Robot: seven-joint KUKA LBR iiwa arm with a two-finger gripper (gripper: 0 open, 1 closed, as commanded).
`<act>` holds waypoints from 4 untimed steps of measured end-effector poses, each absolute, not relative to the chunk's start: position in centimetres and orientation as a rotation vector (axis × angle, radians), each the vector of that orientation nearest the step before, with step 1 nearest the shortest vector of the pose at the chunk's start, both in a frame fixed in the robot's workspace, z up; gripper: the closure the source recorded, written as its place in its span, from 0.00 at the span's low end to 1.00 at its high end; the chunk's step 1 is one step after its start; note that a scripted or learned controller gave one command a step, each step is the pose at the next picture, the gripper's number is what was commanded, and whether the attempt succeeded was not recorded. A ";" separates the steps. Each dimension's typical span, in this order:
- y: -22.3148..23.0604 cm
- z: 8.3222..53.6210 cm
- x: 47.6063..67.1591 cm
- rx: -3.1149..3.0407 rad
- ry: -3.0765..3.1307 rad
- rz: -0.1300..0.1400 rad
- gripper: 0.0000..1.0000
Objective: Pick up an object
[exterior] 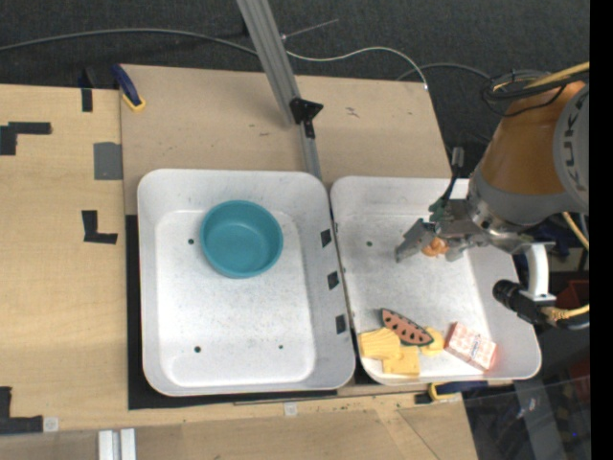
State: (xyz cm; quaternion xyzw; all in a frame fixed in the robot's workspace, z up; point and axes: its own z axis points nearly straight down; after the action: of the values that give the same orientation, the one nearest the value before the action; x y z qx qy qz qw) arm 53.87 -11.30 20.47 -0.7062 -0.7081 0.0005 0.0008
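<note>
Left bin [163, 257] holding a teal bowl [241, 239]. Right bin [383, 209] with yellow pieces [388, 349], a patterned slice [407, 329], a pink box [470, 345] near; gripper [433, 242] closed on a small orange object [436, 247]

Grey arm [536, 195] — orange band, seemingly dark claw [433, 241]

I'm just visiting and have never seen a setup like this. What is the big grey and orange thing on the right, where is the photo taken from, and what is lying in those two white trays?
That is a robot arm. Its gripper, a two-finger claw, hangs over the right bin, and something small and orange shows at its tip; whether it is gripped I cannot tell. One fixed camera looks down at a slant. The left bin holds a teal bowl. Near the right bin's front edge lie yellow pieces, a brown spotted slice and a small pink box.
</note>
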 end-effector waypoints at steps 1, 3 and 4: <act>-11.3 20.5 53.9 -2.217 -2.223 0.002 0.00; -11.3 8.8 53.7 -2.220 -2.222 0.004 0.00; -11.2 10.0 53.7 -2.216 -2.223 0.002 1.00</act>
State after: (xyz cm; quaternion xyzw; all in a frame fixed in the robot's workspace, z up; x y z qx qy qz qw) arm 53.66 -11.24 9.96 -0.7060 -0.7082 0.0008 0.0013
